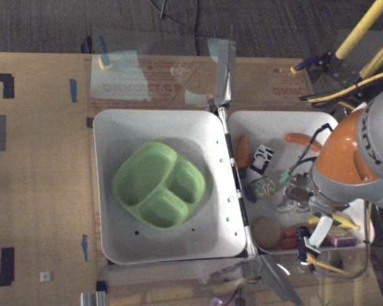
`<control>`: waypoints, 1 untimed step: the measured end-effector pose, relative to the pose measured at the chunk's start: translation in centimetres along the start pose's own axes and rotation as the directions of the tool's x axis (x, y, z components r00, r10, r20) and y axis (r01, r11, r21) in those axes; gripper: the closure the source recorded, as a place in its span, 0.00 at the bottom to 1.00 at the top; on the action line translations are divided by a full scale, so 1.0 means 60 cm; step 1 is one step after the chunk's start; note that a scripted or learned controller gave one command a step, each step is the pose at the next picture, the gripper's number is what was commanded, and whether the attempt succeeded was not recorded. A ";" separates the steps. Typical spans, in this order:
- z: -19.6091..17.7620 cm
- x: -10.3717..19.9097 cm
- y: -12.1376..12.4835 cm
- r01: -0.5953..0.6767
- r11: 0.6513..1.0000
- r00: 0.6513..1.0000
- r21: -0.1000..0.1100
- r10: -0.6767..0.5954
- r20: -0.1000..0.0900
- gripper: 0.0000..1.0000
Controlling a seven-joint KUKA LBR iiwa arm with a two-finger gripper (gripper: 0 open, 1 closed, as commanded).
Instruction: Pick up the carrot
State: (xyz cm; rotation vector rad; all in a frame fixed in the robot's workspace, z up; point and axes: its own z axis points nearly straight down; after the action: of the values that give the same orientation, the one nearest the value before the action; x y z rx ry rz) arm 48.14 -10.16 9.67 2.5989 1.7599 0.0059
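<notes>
Two white bins sit side by side; the left bin [108, 171] holds a green divided plate [158, 184] at frame centre. In the right bin [277, 117], the carrot [302, 139] lies near the upper rim, toward the frame's right. An orange oval piece [242, 151] rests by the divider, beside a black-and-white block [262, 159]. Lower right, the arm [351, 161] covers the gripper [300, 193]; I cannot tell how its jaws stand.
</notes>
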 end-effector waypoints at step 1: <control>-0.146 0.081 0.093 0.046 0.999 0.999 0.005 -0.046 0.002 1.00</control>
State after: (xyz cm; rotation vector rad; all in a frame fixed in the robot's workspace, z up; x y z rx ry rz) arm 55.07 -7.69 18.48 2.5602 1.8209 -0.0011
